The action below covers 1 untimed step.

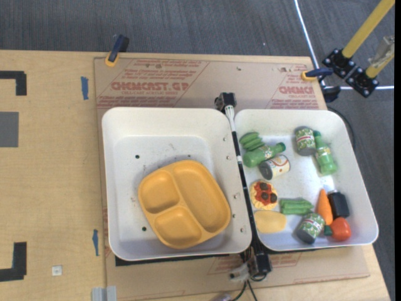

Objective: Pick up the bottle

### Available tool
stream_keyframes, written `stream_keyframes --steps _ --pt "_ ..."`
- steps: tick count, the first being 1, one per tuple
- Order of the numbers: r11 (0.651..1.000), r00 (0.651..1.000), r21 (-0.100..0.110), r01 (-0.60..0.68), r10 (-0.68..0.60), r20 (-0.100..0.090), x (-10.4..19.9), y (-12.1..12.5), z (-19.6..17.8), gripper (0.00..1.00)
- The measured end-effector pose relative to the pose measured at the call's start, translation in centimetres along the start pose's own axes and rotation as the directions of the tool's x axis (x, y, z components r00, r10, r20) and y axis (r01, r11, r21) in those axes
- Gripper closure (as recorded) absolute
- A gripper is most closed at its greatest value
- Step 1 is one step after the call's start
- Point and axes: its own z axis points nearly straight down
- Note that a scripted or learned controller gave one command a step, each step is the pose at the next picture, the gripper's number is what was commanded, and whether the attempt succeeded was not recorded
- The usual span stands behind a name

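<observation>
Right now your bottle (pixel 262 153) lies on its side among toys in the right bin (pixel 360 187), near the divider. It's probably light, stiff, slippery plastic; grip across its body. The claw's state can't be told.

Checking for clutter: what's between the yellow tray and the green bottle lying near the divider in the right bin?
In the camera view, only the bins' adjoining rims separate the yellow tray from the green bottle.

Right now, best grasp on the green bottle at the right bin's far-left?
Grip the green bottle across its fat body, coming straight down. It lies flat, neck pointing right toward the rim-side cans; the small can crowds its near side, so close fingers across the body's left half.
</observation>
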Motion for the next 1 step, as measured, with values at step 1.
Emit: stream_keyframes --steps 1 --pt "1.0 1.0 -0.004 0.001 -0.001 0.005 -0.03 0.11 -1.13 1.0"
